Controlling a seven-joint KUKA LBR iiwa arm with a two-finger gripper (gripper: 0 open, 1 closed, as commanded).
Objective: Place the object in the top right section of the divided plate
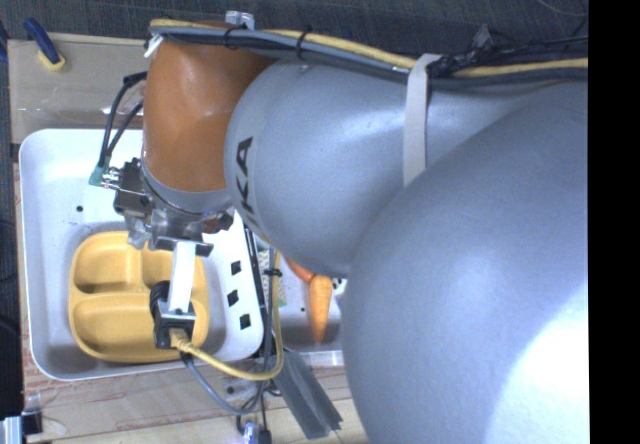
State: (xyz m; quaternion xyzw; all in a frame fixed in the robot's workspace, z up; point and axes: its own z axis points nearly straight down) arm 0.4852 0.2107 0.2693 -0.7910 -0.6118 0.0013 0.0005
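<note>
Plate: yellow, divided (100, 277), lying flat. Two sections show bare: a smaller one at its far-left corner and a wide one along its near edge. The right-hand part is covered by robot hardware, so the top right section can't be checked.
Left bin: white (50, 172), holds the plate. The plate sits in its near-left part, and bare white floor shows beyond the plate's far edge.
Gripper: (150, 222) sits under the wrist, over the plate's far edge, near the middle. Can't tell whether it is apart or together, or whether anything is in it, because the wrist blocks the view.
Arm: grey (420, 232), comes in from the right of the plate and covers most of the scene.
Orange band: (190, 112) just beyond the plate's far edge, above the gripper.
Carrot: orange, tapered, looks like a carrot (318, 307). It is off the plate, well to the right of it, past the left bin's wall. Its top end is hidden by the arm.
Right bin: a strip of white (297, 324) shows right of the plate, with the carrot in it.
Bench: tan surface (80, 62) beyond the plate.
Blue thing: small, yellow-tipped (42, 42), on the bench far beyond the plate, to the left. Too small to identify.
</note>
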